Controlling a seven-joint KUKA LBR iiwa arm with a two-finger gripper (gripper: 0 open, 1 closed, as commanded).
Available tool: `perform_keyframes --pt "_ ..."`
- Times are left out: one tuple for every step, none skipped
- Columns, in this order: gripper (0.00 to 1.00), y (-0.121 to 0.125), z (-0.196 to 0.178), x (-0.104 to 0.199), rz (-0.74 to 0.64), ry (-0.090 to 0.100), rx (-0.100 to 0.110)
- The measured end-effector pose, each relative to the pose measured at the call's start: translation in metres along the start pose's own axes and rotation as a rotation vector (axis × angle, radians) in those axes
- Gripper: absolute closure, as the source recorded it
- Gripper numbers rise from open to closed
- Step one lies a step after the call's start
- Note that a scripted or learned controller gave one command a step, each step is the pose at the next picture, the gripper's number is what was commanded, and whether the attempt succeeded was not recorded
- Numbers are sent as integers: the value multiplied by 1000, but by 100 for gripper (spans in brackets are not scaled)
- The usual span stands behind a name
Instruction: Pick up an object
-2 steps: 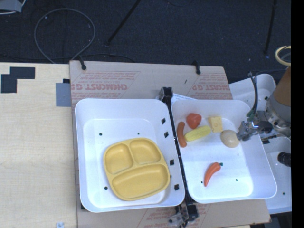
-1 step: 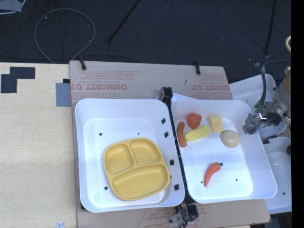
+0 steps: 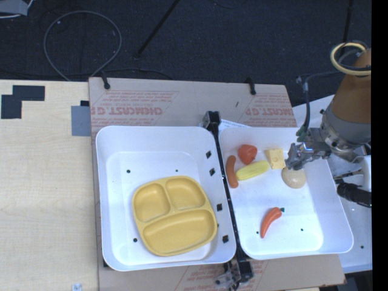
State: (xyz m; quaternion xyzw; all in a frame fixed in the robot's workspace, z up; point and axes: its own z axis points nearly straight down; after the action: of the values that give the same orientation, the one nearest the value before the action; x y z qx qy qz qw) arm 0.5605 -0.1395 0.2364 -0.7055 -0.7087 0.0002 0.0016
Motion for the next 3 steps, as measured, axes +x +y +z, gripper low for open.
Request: perform_keyframes --pt "100 16 0 57 -1 0 -1" --pt "100 30 7 110 0 -1 0" --pt "100 33 19 165 0 0 2"
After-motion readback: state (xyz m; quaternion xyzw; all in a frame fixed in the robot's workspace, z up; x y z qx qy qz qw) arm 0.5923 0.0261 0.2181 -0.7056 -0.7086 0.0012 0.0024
